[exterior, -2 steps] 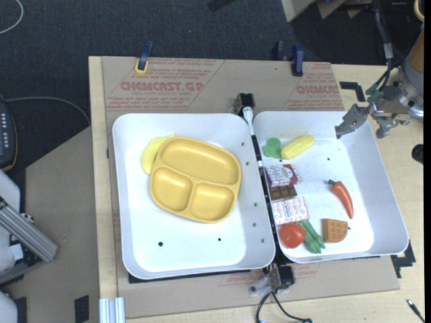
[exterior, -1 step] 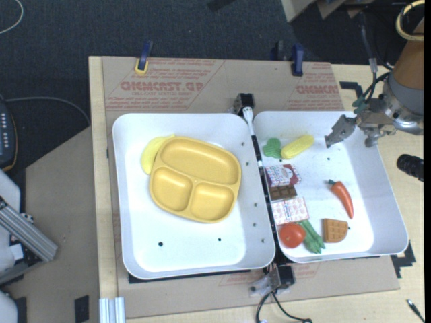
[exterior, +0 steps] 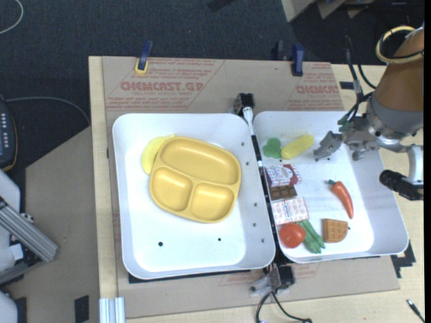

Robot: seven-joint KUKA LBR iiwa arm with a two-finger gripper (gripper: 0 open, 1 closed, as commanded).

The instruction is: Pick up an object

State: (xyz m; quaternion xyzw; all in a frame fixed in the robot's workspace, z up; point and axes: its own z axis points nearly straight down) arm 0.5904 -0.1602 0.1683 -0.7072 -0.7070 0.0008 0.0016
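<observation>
Lower right of frame, in the right white bin (exterior: 387,237): round red tomato toy (exterior: 291,235), green bean-shaped piece (exterior: 312,237), brown waffle-like square (exterior: 334,230). Above them sat a pink-white printed packet (exterior: 290,210), a dark printed packet (exterior: 281,178) and a red chili pepper toy (exterior: 342,196). Left white bin (exterior: 131,180) held a yellow three-compartment plastic tray (exterior: 194,178). Farther up were a green leafy toy (exterior: 272,147) and a yellow corn-shaped toy (exterior: 297,146). The grey two-finger gripper (exterior: 340,145) hung right of the corn, fingers apart, nothing between them.

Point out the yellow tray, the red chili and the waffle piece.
yellow tray (exterior: 195,179): camera view, centre ridge between its compartments.
red chili (exterior: 343,196): camera view, middle of its red body.
waffle piece (exterior: 334,230): camera view, centre of its brown face.
</observation>
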